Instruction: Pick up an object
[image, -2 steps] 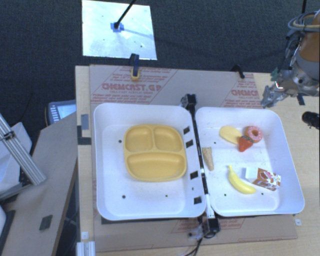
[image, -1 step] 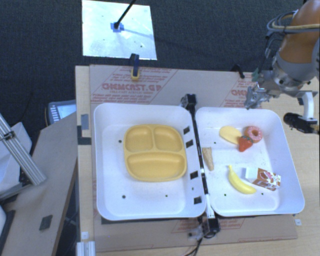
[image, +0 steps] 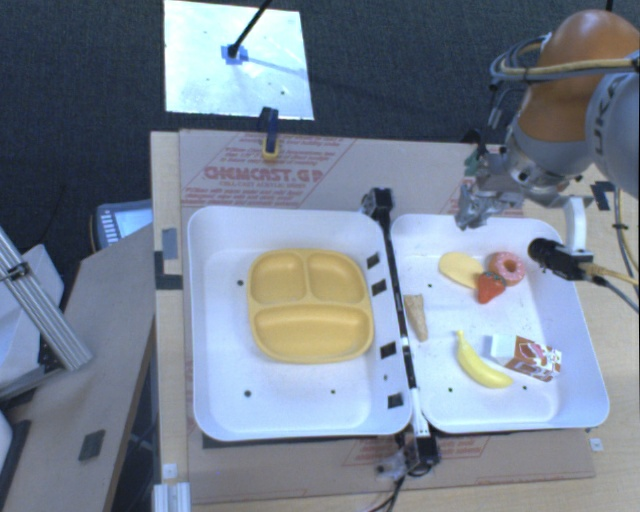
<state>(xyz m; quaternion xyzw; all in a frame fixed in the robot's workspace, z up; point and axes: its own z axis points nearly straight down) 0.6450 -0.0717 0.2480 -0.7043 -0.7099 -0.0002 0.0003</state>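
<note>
Yellow tray, yellow banana, pink doughnut, white bins

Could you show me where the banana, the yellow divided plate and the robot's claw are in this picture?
banana (image: 480, 364): camera view, middle of its curved body.
yellow divided plate (image: 307, 304): camera view, on the ridge between its compartments.
claw (image: 472, 214): camera view, at its fingertips, above the right bin's far edge.
</note>
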